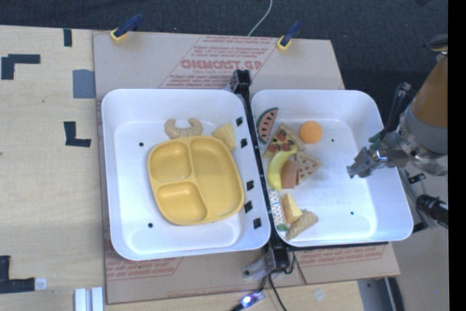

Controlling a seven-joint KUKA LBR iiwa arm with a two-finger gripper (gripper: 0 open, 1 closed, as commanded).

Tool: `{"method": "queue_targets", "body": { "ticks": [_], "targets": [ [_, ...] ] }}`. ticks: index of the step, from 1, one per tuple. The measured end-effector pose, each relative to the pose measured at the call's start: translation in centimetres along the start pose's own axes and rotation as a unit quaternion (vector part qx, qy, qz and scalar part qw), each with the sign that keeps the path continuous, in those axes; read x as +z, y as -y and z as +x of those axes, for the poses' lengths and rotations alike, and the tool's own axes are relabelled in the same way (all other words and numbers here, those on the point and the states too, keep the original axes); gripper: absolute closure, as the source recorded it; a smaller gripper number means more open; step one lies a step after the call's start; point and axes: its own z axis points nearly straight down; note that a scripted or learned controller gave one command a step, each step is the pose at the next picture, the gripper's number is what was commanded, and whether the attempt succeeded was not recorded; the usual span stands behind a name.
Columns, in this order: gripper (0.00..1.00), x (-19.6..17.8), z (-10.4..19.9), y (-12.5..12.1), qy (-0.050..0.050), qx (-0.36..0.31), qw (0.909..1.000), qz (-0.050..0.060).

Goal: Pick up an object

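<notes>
A round orange ball (311, 132) lies in the right bin (364, 222).

Arm comes in from the right, grey w/ an orange band (435, 100) above the wrist, up and right of the pincer. Wrist is bent so the pincer (362, 167) points left and slightly down. Fingers look close together, dark and small, nothing seen between them, but the view is too coarse to be sure.
</notes>
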Motion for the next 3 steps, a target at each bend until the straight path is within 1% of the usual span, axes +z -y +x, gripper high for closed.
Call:
{"method": "queue_targets", "body": {
  "ticks": [1, 2, 3],
  "targets": [
    [1.0, -1.7, 0.1, 0.0, -0.001, 0.0, 1.0, 0.002],
    [1.0, -1.8, 6.4, 0.0, -0.002, -0.003, 1.0, 0.003],
    [1.0, -2.6, 11.6, -0.3, -0.002, -0.003, 1.0, 0.003]
  ]
}}
